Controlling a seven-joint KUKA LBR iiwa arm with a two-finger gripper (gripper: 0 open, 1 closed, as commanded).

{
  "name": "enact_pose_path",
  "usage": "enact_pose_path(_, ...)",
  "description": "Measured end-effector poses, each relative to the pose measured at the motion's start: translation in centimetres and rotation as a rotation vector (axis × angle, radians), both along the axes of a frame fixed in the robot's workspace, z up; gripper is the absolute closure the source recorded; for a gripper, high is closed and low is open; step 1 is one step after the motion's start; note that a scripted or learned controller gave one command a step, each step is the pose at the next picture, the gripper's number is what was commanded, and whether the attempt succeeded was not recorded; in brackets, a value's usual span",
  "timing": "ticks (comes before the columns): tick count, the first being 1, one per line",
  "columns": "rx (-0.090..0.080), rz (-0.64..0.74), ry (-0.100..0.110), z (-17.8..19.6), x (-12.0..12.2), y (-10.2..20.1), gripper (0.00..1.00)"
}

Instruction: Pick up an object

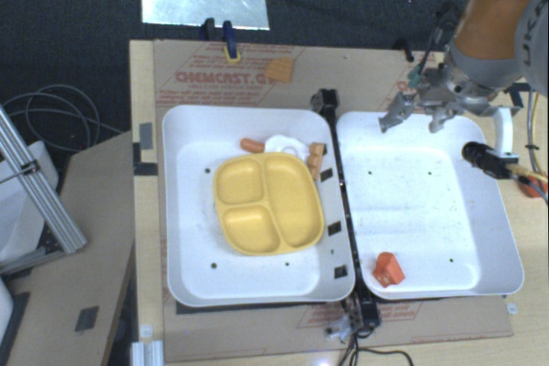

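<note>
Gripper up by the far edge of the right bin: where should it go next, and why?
Probably toward the small orange block at the right white bin's near-left corner. The open two-finger gripper hangs over that bin's far edge, holding nothing, and the block lies alone there, away from the walls.

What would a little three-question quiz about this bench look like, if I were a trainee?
1. True or false: the yellow divided tray lies in the left bin.
2. Which thing lies alone in the right bin? A) a blue cup B) an orange block C) a green ball
3. Fill in: the hand hangs over the right bin's ___ edge, the one away from the camera.

Key: 1 true. 2 B; it sits near the bin's front left corner. 3 far; nothing shows between its fingers.
</note>
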State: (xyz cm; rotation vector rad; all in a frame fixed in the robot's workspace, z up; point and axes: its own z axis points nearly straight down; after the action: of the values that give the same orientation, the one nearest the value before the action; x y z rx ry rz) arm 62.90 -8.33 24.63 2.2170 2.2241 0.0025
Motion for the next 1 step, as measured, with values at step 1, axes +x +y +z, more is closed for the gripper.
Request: enact_pose_path(1,0.000,0.002,-0.003,1.11,0.08,0.02,1.00)
